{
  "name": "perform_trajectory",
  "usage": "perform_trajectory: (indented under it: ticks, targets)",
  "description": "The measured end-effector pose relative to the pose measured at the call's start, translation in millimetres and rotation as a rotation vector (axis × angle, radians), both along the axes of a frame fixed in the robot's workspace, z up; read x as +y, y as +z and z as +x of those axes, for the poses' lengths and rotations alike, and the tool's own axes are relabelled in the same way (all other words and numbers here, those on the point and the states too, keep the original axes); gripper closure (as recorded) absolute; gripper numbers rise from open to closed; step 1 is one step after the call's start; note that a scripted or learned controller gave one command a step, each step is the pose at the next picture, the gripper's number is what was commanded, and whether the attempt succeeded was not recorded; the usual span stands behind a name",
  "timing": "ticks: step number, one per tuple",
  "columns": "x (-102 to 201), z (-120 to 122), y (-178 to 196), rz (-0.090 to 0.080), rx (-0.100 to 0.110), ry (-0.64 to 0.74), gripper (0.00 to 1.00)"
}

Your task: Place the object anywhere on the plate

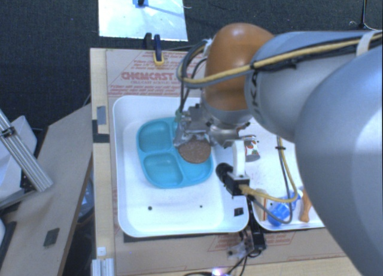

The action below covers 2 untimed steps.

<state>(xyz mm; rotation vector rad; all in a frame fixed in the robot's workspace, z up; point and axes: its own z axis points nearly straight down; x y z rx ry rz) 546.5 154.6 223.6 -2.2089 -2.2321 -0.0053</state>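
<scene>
Over the divided plate, frame centre.
My gripper (192, 143) hangs above the blue divided plate (157, 161), fingers clamped on a brown round cookie (195, 151) in the left bin (128, 209).

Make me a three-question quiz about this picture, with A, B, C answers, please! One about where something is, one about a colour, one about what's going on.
1. Where is the plate?
A. In the left bin
B. On the dark floor
C. On the cardboard

2. What colour is the plate?
A. Red
B. Blue
C. Green

3. Where is the brown round object?
A. In the right bin
B. Far from the arm
C. Just under the hand, over the plate's right edge

Answers: 1 A, white bin walls surround the plate. 2 B, it is light blue. 3 C, the brown disc sits right below the hand, overlapping the plate's rim.
</scene>
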Motion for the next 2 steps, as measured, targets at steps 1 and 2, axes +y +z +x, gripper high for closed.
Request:
perform_trajectory:
  ticks: [1, 2]
  targets:
    - [51.1, 13.7, -9.1, -0.001, 0.0, -0.001, 1.0]
    - [47.8, 13.7, -8.7, -0.003, 0.001, -0.005, 0.0]
